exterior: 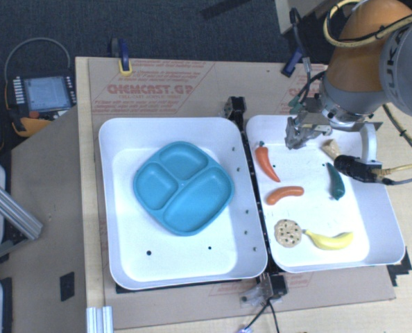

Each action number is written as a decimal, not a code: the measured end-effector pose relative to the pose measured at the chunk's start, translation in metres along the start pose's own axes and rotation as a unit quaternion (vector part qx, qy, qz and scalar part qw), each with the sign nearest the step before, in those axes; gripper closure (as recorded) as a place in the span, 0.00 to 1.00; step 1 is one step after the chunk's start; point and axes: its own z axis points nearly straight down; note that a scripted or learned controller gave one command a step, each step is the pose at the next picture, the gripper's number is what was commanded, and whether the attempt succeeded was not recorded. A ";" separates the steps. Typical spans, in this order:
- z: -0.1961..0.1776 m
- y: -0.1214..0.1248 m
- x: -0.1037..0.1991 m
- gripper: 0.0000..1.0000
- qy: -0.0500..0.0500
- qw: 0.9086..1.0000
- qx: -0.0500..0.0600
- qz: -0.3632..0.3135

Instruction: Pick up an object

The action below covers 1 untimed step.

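Gripper (297,139): it hangs over the far end of the right bin (379,252); you cannot tell from this view how it is set, and nothing shows in its grasp.
Nearest target: the orange carrot (264,162) lies just beside the tool, toward the left bin (116,207), clear of its neighbours.
Other choices: the sausage (284,194) sits nearer you than the tool; the cookie (287,232) and banana (331,240) lie well beyond it, almost touching each other.
Arm side: a tan piece (329,148) and a dark green item (336,183) rest close under the wrist.
Your move: I'd judge the carrot best; straddle its narrow width, centre on its middle, descend straight.
Risk: the bin wall beside the carrot could catch the tool.
Left bin: holds the blue divided plate (184,195).
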 end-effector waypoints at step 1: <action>-0.014 -0.021 0.044 1.00 0.000 1.000 -0.001 0.000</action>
